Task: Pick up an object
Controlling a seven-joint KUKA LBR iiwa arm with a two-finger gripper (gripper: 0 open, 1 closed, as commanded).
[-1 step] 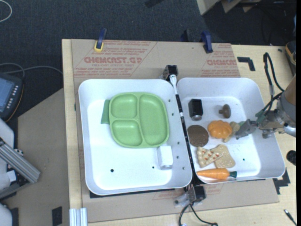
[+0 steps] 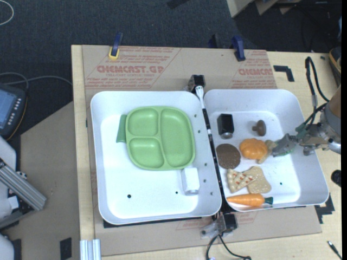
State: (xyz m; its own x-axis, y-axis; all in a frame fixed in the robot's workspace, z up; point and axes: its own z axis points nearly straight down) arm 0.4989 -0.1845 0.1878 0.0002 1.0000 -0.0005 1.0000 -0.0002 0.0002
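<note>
The right bin point(image 2: 287, 103) holds several toy foods. An orange bun-like piece point(image 2: 252, 149) lies near its middle, with a round brown patty point(image 2: 228, 155) to its left. Below them lie a pizza slice point(image 2: 238, 178), a tan toast piece point(image 2: 258, 184) and a carrot point(image 2: 247, 200). Towards the back are a black cylinder point(image 2: 225, 124) and a small brown lump point(image 2: 260, 127). My gripper point(image 2: 280, 146) reaches in from the right, low over the bin, with its tip just right of the orange piece. I see nothing held in it.
The left bin point(image 2: 108, 161) carries a green divided plate point(image 2: 159, 137) and a small white block point(image 2: 190, 180). A black divider strip point(image 2: 205, 124) runs between the bins. Cables hang at the right edge point(image 2: 311, 80).
</note>
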